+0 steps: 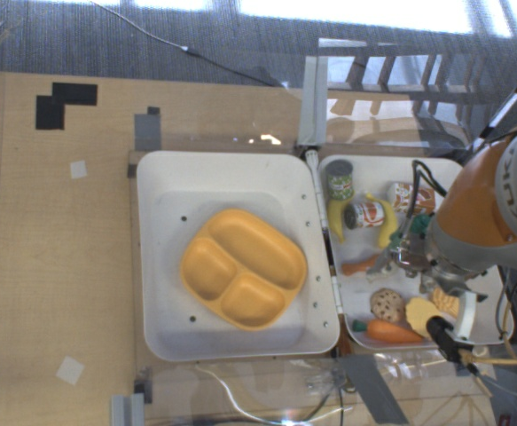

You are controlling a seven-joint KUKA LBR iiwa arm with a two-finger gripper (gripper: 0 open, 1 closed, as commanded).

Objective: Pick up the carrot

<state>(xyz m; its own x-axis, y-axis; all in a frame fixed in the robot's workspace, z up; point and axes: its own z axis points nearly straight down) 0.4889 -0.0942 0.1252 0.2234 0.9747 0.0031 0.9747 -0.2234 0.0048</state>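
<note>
The carrot point(393, 331), orange and tapered, lies along the front edge of the right bin point(497, 327), just in front of a round cookie point(387, 304). My gripper point(398, 257) hangs over the middle of that bin, behind the carrot and apart from it. A thinner orange piece point(360, 265) lies just left of the gripper. The grey arm with its orange band point(480, 211) covers the bin's right part.
The right bin also holds a green can point(340, 183), a banana point(336, 220), two more cans point(368, 213) point(409, 195), a yellow slice point(422, 311) and a cracker point(445, 303). The left bin point(160, 238) holds a yellow divided plate point(243, 267).
</note>
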